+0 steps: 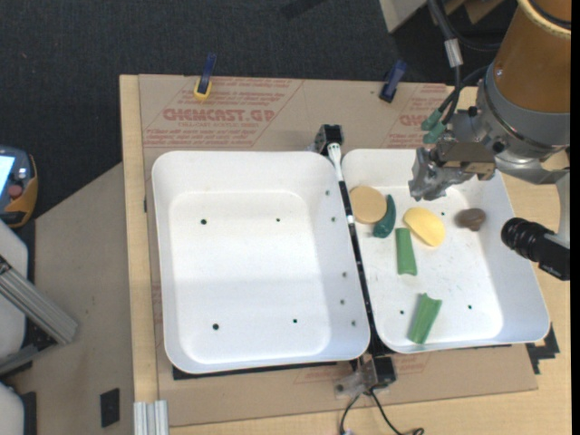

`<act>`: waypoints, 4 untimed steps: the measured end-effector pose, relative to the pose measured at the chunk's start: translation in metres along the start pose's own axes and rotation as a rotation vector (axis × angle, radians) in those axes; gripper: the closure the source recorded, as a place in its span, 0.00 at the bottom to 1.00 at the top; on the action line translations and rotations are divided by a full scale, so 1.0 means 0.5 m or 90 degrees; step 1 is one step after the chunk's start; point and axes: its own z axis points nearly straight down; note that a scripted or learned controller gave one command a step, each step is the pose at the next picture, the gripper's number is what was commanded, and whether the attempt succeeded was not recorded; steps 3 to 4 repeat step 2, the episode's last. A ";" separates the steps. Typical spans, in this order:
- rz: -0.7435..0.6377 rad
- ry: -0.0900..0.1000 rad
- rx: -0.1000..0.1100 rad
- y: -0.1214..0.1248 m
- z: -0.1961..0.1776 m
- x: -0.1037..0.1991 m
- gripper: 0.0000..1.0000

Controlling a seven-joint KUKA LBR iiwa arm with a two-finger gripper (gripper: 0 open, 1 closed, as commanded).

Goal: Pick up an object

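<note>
Risk lies in crowding: fingers point(426, 188) (spread or closed, cannot tell) hang above the yellow piece point(424, 226), near the teal piece point(387, 217), inviting a glancing miss.

Left bin point(181, 270) floor bare, open passage. Right bin point(517, 311) upper half crowded: tan disc point(366, 204), teal crescent point(387, 217), yellow piece point(425, 226), brown lump point(469, 217); pincer point(426, 188) above them.

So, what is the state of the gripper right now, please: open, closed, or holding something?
Gripper: cannot be told; it hangs above the right bin, close to the yellow piece.
</note>
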 end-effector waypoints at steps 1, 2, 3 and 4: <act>0.003 -0.001 0.010 -0.004 0.124 0.010 1.00; 0.000 -0.001 0.013 -0.006 0.188 0.084 1.00; 0.000 -0.001 0.013 -0.006 0.188 0.084 1.00; 0.000 -0.001 0.013 -0.006 0.188 0.084 1.00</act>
